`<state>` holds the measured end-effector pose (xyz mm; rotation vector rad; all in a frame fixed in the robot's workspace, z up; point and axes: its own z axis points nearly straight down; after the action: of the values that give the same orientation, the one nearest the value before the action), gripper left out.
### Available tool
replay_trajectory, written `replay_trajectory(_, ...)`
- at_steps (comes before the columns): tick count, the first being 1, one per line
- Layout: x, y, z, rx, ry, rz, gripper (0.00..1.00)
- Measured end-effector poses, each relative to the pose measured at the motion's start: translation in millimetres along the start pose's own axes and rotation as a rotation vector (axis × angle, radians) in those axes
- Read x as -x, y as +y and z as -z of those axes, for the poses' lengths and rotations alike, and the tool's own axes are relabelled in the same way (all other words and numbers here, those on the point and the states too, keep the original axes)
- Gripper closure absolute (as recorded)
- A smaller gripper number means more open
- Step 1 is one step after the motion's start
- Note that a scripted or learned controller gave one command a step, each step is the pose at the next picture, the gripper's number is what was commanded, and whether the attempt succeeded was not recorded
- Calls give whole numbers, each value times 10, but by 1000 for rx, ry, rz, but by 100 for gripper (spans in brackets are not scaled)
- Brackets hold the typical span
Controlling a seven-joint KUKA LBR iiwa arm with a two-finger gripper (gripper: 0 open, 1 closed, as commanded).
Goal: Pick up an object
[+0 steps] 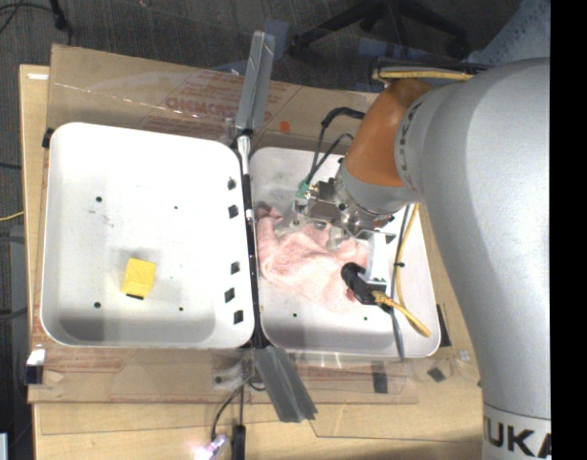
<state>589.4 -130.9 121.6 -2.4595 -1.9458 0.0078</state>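
Observation:
A crumpled pink cloth point(298, 257) lies in the right bin point(303, 326), toward its left wall. My gripper point(312, 226) hangs low over the cloth's upper edge, coming in from the right under the orange-banded wrist. Its metal body hides the fingertips, which point down into the cloth. A small yellow block point(139, 277) rests in the left bin point(130, 151), near its front left part, far from the gripper.
A grey divider bar point(247, 161) runs between the two bins. The big grey arm covers the right side of the bench. Cardboard lies under the bins.

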Motion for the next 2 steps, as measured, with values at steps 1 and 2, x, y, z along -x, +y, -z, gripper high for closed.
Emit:
replay_trajectory(1,-169,603,-301,2,1,-36,0)
replay_trajectory(2,-356,587,-267,11,-19,91,0)
